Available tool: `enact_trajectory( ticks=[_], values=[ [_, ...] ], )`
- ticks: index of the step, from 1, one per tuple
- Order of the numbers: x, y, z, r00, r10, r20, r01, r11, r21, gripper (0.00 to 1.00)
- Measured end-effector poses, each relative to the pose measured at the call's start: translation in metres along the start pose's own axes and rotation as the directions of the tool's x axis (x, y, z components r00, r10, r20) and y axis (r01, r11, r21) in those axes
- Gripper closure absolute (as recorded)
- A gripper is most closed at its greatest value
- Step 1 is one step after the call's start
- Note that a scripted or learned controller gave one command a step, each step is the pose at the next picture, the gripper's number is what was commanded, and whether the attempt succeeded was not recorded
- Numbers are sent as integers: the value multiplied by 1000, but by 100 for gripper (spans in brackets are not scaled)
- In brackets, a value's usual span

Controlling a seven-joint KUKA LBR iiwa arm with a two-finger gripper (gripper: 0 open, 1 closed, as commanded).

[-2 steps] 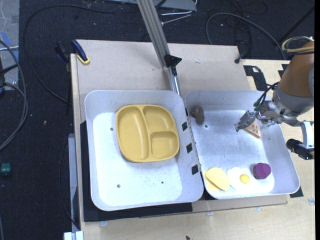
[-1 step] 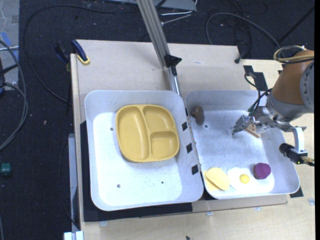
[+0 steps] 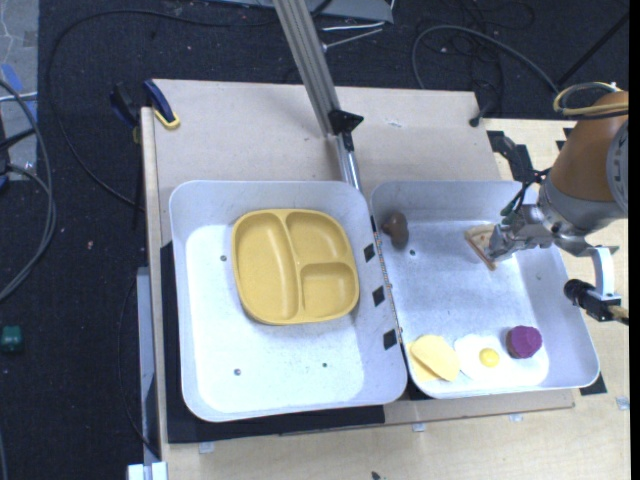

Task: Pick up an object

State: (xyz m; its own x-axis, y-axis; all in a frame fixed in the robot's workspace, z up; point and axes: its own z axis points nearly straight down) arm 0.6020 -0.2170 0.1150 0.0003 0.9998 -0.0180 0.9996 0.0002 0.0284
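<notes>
We take the tan wooden piece [image 3: 481, 243] as the object in hand: it lies flat on the floor of the right bin [image 3: 455, 298], toward its far right side, and the pincer [image 3: 505, 238] sits right against its right end. Whether the pincer is open, closed or gripping the piece we cannot tell; the wrist hides that spot.

To do this step well, we judge the pincer should straddle the piece across its narrow side, low enough to catch it without scraping the bin floor, and close fully before any lift. The piece looks thin and light, so it may slide or tip out; a straight, slow rise would help, and we would check that the piece comes up with it before calling the pick made.

Around it, a small brown rounded thing [image 3: 397, 229] rests near the bin's far left corner, well apart from the pincer. Along the near edge sit a yellow wedge [image 3: 433, 357], a toy fried egg [image 3: 486, 356] just beside it, and a purple piece [image 3: 523, 342] touching or nearly touching the egg. These are spare targets if the wooden piece slips.

The left bin [image 3: 215, 368] holds a yellow divided plate [image 3: 296, 266]. Both bins rest on the table [image 3: 250, 128].
</notes>
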Motion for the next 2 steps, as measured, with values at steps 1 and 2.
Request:
enact_trajectory(
  ticks=[1, 2],
  values=[
    [3, 5, -44, 1000, -3, -17, 4, 1000, 23, 100],
    [9, 17, -99, 1000, -4, -15, 5, 1000, 20, 100]
  ],
)
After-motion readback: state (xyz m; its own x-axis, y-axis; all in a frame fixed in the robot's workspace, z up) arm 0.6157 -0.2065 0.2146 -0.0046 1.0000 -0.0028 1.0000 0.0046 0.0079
